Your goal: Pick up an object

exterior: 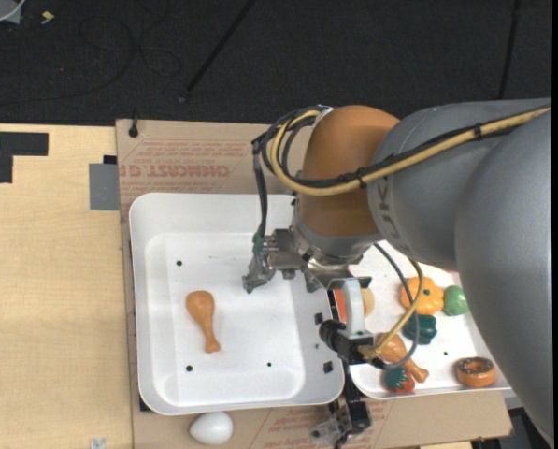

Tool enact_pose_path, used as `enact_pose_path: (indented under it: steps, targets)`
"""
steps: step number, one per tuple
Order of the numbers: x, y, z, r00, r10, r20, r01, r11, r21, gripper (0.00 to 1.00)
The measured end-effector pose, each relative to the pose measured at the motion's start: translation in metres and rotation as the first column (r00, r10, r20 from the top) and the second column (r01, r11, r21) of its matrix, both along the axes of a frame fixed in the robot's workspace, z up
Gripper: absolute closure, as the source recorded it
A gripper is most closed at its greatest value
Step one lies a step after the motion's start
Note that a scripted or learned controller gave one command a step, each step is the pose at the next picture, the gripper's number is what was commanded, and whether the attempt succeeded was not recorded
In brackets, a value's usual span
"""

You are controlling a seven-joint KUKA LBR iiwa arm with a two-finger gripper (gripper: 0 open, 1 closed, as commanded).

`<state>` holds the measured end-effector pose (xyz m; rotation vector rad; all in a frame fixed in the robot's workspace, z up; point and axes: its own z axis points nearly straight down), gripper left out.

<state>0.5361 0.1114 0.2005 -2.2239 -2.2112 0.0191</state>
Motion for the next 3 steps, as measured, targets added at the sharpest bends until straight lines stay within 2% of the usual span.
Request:
enact_pose_path:
  steps: [1,2,3]
  targets:
    - [-0.011,0.11,-0.075,1.0,0.014,-0.003,-0.014,1.0,0.005,0.0]
    - [-0.039,0.034,-0.074,1.0,-0.001,0.0,0.001,1.0,0.0,0.0]
    - [-0.06,0.015,0.002,1.0,0.001,0.01,-0.001,1.0,0.004,0.0]
